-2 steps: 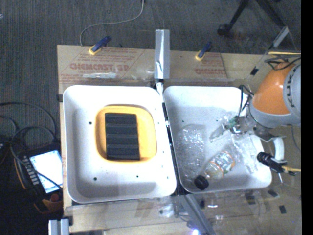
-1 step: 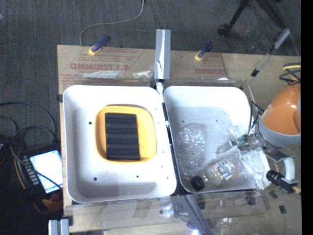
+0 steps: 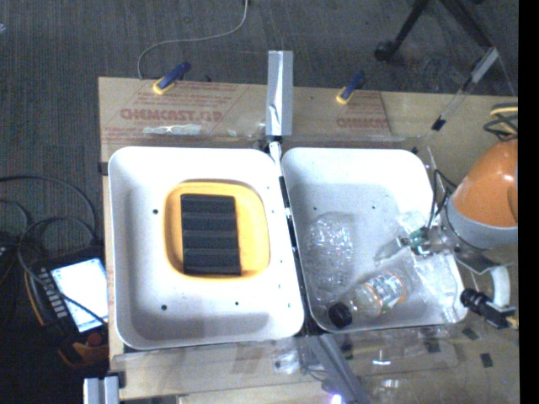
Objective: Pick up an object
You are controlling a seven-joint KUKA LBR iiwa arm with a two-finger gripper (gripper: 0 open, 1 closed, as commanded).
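Two shallow white bins sit side by side on the worktop (image 3: 126, 112), and the pickable things are split between them. The left bin (image 3: 135, 183) holds a yellow tray-like block (image 3: 257, 234) with rounded corners, set near the bin's middle and topped by a black ribbed insert (image 3: 209, 234) that looks rigid and matte. The right bin (image 3: 354, 171) holds the harder lot: a clear plastic bottle (image 3: 375, 295) with a black cap lying on its side toward the near edge, a crumpled clear plastic piece (image 3: 330, 241) just beside it toward the bin's middle, and more glossy transparent film (image 3: 434, 280) bunched against the right wall.

The arm (image 3: 493, 196), grey with an orange band, hangs over the right edge of the right bin. The pincer itself I cannot make out among the clear film and glare beneath the wrist, so I cannot tell how far open it is or whether it has hold of anything.

My reading is that this is the approach step, with no grasp visible. The bottle looks the likeliest target nearby; being round and smooth, it would call for a descent centred across its body. The film would probably crumple and slip under a pinch.
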